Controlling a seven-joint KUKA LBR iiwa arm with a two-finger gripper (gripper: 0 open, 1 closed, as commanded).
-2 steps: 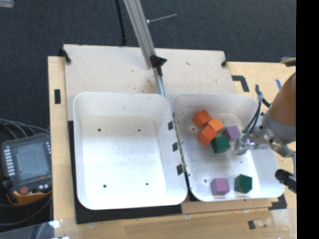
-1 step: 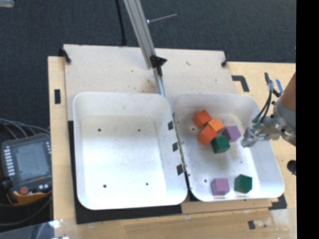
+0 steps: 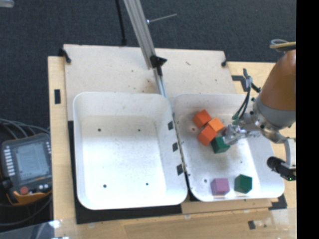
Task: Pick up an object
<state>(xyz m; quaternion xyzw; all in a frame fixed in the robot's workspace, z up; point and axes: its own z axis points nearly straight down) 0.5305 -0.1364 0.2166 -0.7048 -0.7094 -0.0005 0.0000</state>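
Reaching in from the right of the frame, the arm has its gripper low inside the right bin, right at a dark green block. The metal tip touches or overlaps that block's upper edge, but whether the claw is spread, pressed together or pinching the block cannot be told from this slanted view. The step in hand looks like the grasp itself, at the moment of contact. The next move calls for a firm pinch on the block and then a straight lift, taking care not to drag the neighbours along.

The right bin holds five blocks. Two orange blocks sit at its centre, touching each other, with the dark green one just below and right of them. A purple block and a second green block lie side by side near the bin's lower rim, well apart from the cluster. The left bin shows bare white floor with a few dark specks.
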